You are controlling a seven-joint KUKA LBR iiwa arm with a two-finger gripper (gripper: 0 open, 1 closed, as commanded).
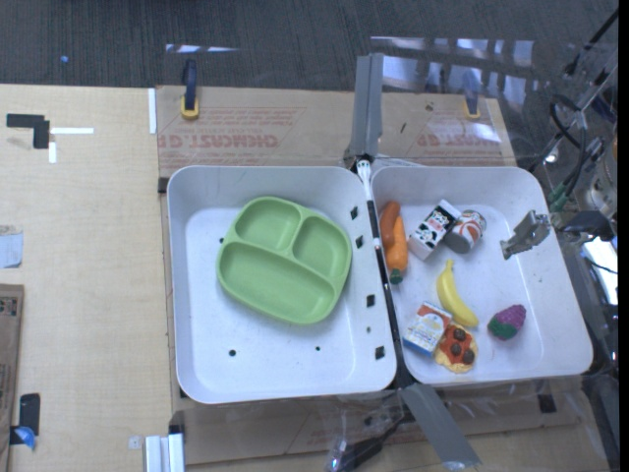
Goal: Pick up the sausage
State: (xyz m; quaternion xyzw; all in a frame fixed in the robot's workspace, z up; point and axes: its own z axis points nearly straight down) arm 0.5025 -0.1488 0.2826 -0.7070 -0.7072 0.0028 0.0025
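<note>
While the pick is not yet made, entries run across the bench from the left.

Left bin [187, 293]: shallow, white, smooth plastic with rounded corners. It holds a green plate [285, 260], matte, with three compartments, all bare.

Right bin [550, 362]: same make, touching the left bin along the shared wall.
- Carrot [394, 243]: orange, tapered, green stub at the near end, lying along the shared wall.
- Carton [433, 228]: small and boxy, black-and-white cow print.
- Sausage [469, 228]: judged to be the stubby, rounded, reddish-brown and pale piece touching the carton on its right, in the far half of the bin. It is small in view, so the identification is tentative. It looks glossy and curved and may roll under a pinch.
- Banana [456, 297]: yellow, curved, near the bin's middle.
- Juice box [425, 328]: white with a red and blue print, touching a pizza slice [458, 349], flat with red dots.
- Purple lump [507, 321]: knobbly, with a green base.

Gripper [526, 234]: grey metal, at the right side of the bin, apart from the sausage. Nothing shows in its grasp; whether it is released or clenched I cannot tell.

Status: sausage resting in the bin, untouched. Left to do: approach, close, lift.
</note>
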